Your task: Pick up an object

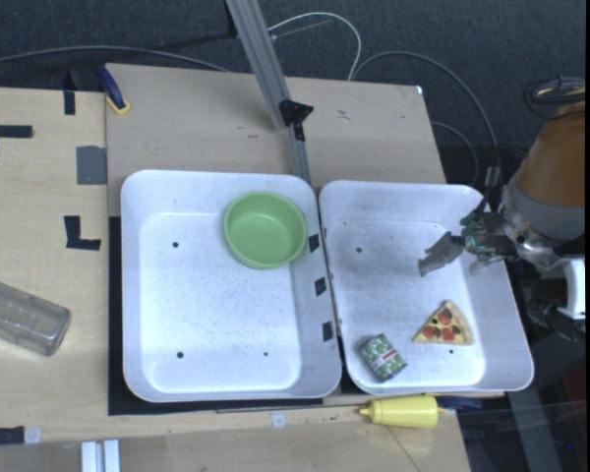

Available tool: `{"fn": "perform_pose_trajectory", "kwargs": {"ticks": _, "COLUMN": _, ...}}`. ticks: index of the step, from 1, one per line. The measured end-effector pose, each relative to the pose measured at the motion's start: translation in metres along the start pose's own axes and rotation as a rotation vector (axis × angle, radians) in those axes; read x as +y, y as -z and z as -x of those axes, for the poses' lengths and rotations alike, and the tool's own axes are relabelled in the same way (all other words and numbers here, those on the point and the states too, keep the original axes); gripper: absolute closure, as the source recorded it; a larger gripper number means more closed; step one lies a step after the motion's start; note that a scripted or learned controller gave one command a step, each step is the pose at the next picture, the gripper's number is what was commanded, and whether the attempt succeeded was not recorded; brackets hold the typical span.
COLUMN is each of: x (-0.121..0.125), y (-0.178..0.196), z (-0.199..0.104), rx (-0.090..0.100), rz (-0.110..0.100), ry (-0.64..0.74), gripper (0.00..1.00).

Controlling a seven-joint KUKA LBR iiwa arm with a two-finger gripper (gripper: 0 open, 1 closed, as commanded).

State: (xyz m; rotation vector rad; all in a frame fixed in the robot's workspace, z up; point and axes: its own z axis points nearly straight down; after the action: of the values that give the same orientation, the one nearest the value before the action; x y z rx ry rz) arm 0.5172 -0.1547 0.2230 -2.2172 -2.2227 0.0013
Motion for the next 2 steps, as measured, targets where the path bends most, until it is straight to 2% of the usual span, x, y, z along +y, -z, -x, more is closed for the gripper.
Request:
{"fn": "perform_pose_trajectory", "kwargs": {"ticks": 1, "x": 0.0, "y": 0.0, "z": 0.0, "rx": 0.0, "rz": 0.0, "ry": 0.0, "gripper": 0.0}}
{"fn": "perform_pose_trajectory", "kwargs": {"ticks": 2, "x": 0.0, "y": -0.044, "z": -0.004, "rx": 0.0, "rz": -0.005, "ry": -0.001, "gripper": 0.0}}
